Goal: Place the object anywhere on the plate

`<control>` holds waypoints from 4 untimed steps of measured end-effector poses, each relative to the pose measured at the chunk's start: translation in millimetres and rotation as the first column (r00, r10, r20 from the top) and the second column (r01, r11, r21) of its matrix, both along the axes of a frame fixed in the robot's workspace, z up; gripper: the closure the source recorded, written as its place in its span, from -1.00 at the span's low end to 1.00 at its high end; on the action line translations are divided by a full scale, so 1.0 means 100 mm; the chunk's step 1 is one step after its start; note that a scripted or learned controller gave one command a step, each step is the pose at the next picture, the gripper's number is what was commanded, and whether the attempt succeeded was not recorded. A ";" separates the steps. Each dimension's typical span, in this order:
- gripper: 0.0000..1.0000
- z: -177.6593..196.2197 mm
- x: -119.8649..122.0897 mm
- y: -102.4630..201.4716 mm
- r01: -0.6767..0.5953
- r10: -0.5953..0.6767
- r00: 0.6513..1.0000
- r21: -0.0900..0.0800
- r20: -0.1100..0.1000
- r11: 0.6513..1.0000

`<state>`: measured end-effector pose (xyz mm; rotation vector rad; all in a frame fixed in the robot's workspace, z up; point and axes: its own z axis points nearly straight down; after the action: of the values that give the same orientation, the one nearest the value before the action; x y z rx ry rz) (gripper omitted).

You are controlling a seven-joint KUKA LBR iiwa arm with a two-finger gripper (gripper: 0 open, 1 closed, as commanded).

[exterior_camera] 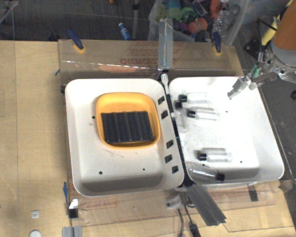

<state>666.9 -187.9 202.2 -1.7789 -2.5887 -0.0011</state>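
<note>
A clear plastic tube with a black cap (207,173) is seen at the near rim of the right white bin (246,132); three similar tubes (214,156) are scattered behind it. The yellow square plate (127,101), bearing a black ribbed pad (127,127), is set in the left white bin (84,152). The gripper (237,89) is poised over the right bin's far corner; whether the jaws are spread cannot be told.

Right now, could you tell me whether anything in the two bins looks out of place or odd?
Nothing looks damaged or spilled. The clear vials lie scattered on their sides in the right bin, and a dark ridged block already covers the orange plate.
</note>
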 end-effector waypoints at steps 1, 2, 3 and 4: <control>-1.00 0.16 0.01 -0.36 -0.031 0.032 0.999 -0.003 0.006 0.999; -1.00 0.24 0.02 -0.34 -0.300 0.300 0.954 -0.005 0.007 0.954; -1.00 0.32 -0.06 -0.34 -0.484 0.484 0.875 -0.003 0.004 0.875; -1.00 0.25 -0.11 -0.34 -0.711 0.711 0.703 -0.003 0.004 0.703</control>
<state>656.4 -222.3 226.8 -0.6451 -3.0786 -0.0028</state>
